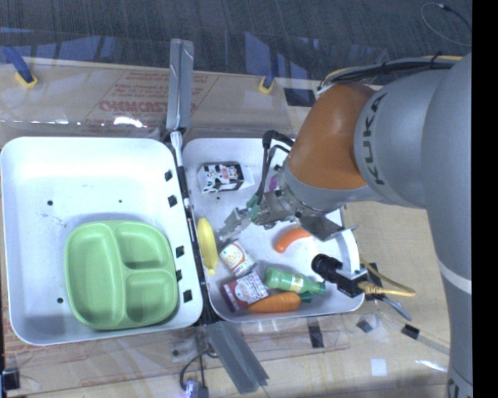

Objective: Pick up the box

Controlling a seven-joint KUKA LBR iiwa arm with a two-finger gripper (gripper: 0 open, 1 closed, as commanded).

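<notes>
Two shallow white bins sit side by side on the counter (402, 330), seen from above; positions are given relative to the box. The left bin (33, 181) lies left of the box and holds a green divided plate (120, 272), set well down and to the left of the box. The right bin (253, 152) holds the remaining items. A yellow banana (207, 244) lies below the box and slightly to its left, along the bin's left wall. The box (222, 177), white with black patches, lies flat in the upper left part of the right bin, with no other item touching it. A small jar (236, 259) with a pale label stands below the box. The gripper (245, 216) hangs just below and to the right of the box, apart from it and above the jar; whether it is released or clenched cannot be told, and nothing is seen in its grasp. A red packet (247, 289) lies further below the box, and a carrot (274, 303) lies lowest, below and to the right of the box. A green bottle (293, 283) and an orange piece (292, 239) lie down and to the right of the box. The arm (407, 139), with its orange band (332, 139), stands to the right of the box.
</notes>
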